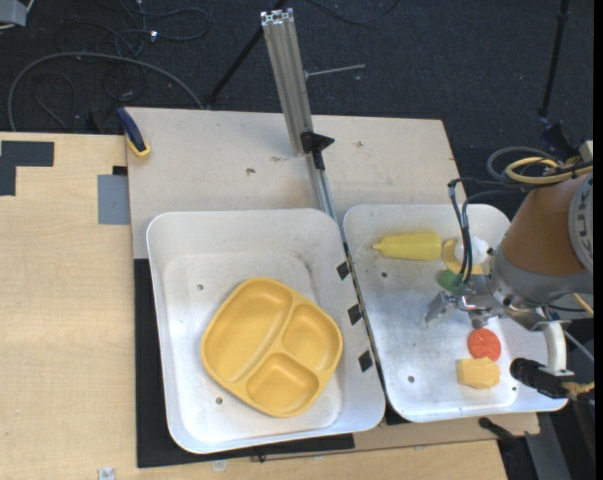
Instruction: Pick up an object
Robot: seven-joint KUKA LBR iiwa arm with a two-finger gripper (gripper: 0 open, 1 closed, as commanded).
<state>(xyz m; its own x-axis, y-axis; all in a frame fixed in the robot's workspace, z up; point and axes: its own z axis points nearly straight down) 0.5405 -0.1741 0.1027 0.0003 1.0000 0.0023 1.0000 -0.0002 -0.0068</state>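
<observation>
In the right bin (411,388) lie a long yellow corn-like piece (408,246) at the back, a small green piece (448,279), a red round piece (484,344) and a pale yellow block (478,372) near the front right. My gripper (453,314) hangs low over the bin's middle right, just in front of the green piece and left of the red one. It is open, its fingers splayed, and nothing sits between them. The arm's orange band (541,230) covers part of the bin's right side.
The left bin (181,268) holds a yellow three-compartment plate (272,345). A metal post (288,78) rises behind the bins. Black clips (353,313) line the divide between the bins. Cables lie on the dark floor at the back and right.
</observation>
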